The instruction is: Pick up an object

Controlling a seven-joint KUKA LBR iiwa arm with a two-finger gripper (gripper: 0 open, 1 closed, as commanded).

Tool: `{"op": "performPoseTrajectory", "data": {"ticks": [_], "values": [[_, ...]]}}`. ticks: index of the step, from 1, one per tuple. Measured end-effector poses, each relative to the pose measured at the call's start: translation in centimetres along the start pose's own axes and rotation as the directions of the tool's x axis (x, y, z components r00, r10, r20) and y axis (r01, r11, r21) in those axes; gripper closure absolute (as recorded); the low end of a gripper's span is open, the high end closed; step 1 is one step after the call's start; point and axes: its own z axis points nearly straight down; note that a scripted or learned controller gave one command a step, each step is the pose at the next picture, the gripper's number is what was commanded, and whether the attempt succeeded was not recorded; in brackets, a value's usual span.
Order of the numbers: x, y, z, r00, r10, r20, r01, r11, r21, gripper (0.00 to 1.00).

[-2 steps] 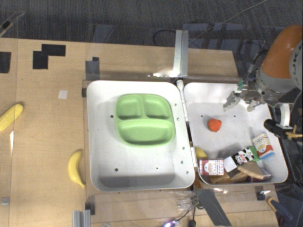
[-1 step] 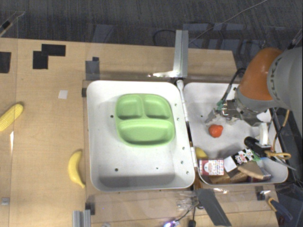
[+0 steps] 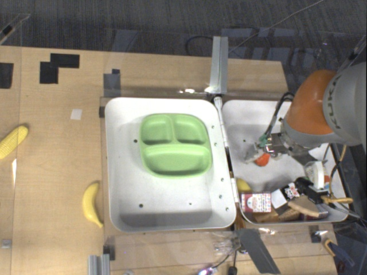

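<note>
Writing on red-and-white carton (image 3: 256, 202) illegible.

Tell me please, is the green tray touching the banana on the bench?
Apart: the camera view shows the green tray inside the left bin, the banana outside its wall.

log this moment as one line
arm: over right bin | pincer: low, beside small red object | grasp: unconfirmed | green tray: left bin

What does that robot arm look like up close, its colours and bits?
The arm is smooth, rounded and grey, with a glossy orange band above the wrist. Dark cables run along the wrist down to a small metal gripper with a green spot on it.
</note>
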Motion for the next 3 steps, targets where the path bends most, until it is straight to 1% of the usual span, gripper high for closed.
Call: {"op": "performPoseTrajectory", "data": {"ticks": [1, 2, 3], "values": [[0.2, 0.2, -1.1, 1.0, -0.001, -0.003, 0.001, 1.0, -0.005, 1.0], [4.1, 4.4, -9.5, 0.997, 0.075, -0.003, -0.075, 0.997, 0.011, 1.0], [1.6, 5.2, -13.3, 0.971, 0.241, 0.0, -0.241, 0.971, 0.013, 1.0]]}}
